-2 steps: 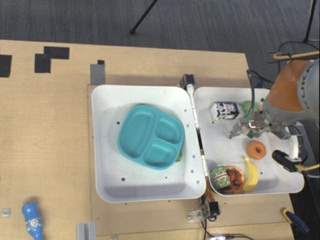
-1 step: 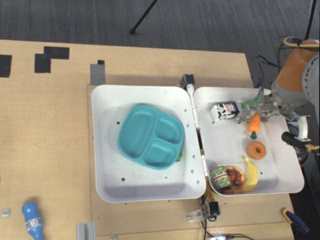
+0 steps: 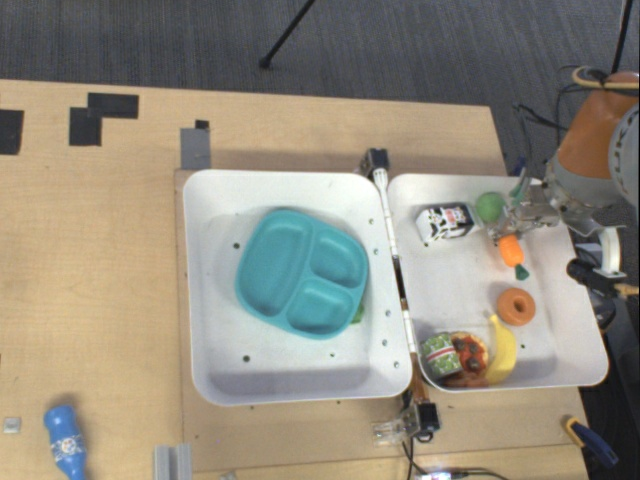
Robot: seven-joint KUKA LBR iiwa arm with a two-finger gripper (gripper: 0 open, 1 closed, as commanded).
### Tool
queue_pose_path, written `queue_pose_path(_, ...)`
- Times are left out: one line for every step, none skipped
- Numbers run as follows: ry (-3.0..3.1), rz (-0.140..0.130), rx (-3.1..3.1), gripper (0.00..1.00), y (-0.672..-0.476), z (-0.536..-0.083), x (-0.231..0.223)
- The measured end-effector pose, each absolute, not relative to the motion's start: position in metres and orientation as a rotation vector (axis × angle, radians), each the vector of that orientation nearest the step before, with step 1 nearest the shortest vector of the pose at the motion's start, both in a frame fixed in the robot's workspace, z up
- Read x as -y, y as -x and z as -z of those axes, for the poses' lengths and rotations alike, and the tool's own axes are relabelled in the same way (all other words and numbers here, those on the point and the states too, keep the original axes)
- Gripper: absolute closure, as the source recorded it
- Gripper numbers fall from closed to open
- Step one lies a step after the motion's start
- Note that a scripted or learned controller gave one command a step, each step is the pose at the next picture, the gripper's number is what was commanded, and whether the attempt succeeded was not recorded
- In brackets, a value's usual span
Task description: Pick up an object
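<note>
Camera view looked down on a pale wooden bench (image 3: 90,298) carrying two shallow white bins side by side. The left white bin (image 3: 215,368) held a teal plastic divided plate (image 3: 303,271), tilted slightly, with a sliver of something green showing under its lower right edge. The right white bin (image 3: 570,353) held the loose items: a small black-and-white milk carton (image 3: 444,222) lying on its side near the top, a green ball (image 3: 489,207) just beside it, an orange toy carrot (image 3: 512,252), an orange ring-shaped doughnut (image 3: 516,307), a yellow banana (image 3: 502,349), and a clear bowl of mixed red and green toy food (image 3: 452,357) in the lower left corner, touching the banana.

The grey arm with its orange band (image 3: 592,133) reached in from the right. Its claw (image 3: 517,221) hung over the upper part of the right bin, between the green ball and the carrot; whether it was parted or closed could not be told, and nothing was clearly held.

A blue bottle-like toy (image 3: 64,440) lay on the bench at lower left.
</note>
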State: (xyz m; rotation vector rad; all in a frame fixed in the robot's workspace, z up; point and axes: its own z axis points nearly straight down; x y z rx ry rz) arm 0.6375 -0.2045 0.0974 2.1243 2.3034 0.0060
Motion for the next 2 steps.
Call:
queue_pose_path(-2.576,-0.003,-1.797,1.0,-0.628,-0.168,0.146)
queue_pose_path(-2.568,-0.003,-1.805,1.0,-0.629,-0.178,0.145)
